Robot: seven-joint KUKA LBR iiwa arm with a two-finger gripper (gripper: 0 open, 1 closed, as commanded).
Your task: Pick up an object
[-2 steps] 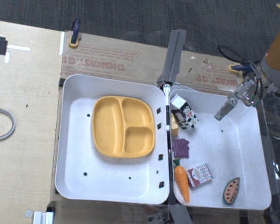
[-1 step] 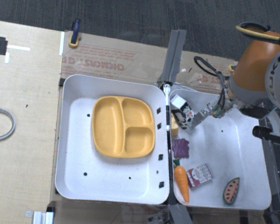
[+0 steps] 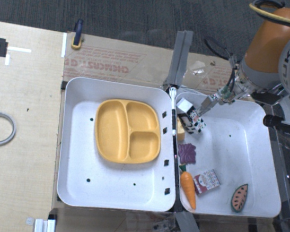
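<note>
Carrot (image 3: 188, 189) lengthwise, tip toward bench front.

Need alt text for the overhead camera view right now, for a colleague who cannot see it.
The grey arm's gripper reaches into the right white bin, at a small black-and-white toy near its upper left corner. That bin also bears a purple piece, an orange carrot, a red packet and a watermelon slice; the left white bin holds a yellow divided plate.
</note>
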